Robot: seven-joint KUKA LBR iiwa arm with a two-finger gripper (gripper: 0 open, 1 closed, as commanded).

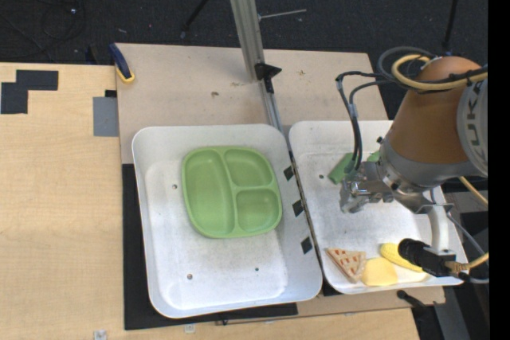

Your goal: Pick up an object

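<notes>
Claw (356, 199) sits low in the right bin (319, 141); cannot tell its state. A green piece (344, 166) lies just behind it, touching or nearly so. Waffle slice (347, 262) and yellow toy (381, 271) lie nearer the camera. Green tray (232, 192) sits left, in the left bin (159, 251).

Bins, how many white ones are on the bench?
2. The left bin holds a green plate. The right bin sits beside it, under the arm, with toy food near its front edge.
</notes>
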